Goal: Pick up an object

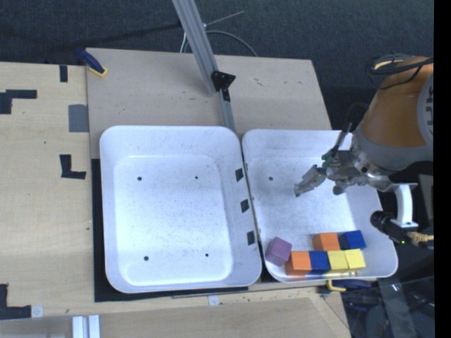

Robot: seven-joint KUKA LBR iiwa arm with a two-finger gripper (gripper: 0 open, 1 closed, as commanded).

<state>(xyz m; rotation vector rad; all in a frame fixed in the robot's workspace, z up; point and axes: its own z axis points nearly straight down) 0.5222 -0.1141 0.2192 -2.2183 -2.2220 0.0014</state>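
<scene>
From my seat the gripper (pixel 308 183) hangs over the middle of the right bin (pixel 282 146), reaching in from the right with the orange-banded arm (pixel 398 111) behind it. I can make out a finger pointing down and to the left, but I cannot tell whether the fingers are apart or together, and I see nothing carried. The candidates for picking are all crowded into the near edge of that bin: a purple block (pixel 279 250) by the wall it shares with the left bin (pixel 169 136), then two short rows of cubes touching each other — an orange block (pixel 301 260), a blue block (pixel 319 260) and two yellow blocks (pixel 347 260) in front, with a second orange block (pixel 326 242) and a second blue block (pixel 351 240) behind. The gripper is well apart from every one of them, so I judge the grasp has not begun. Packed that tightly against the rim, the cubes leave little room for a finger to slip between them; the purple one, slightly off on its own, looks to me the easier target — though the bin wall beside it could get in the way.
</scene>
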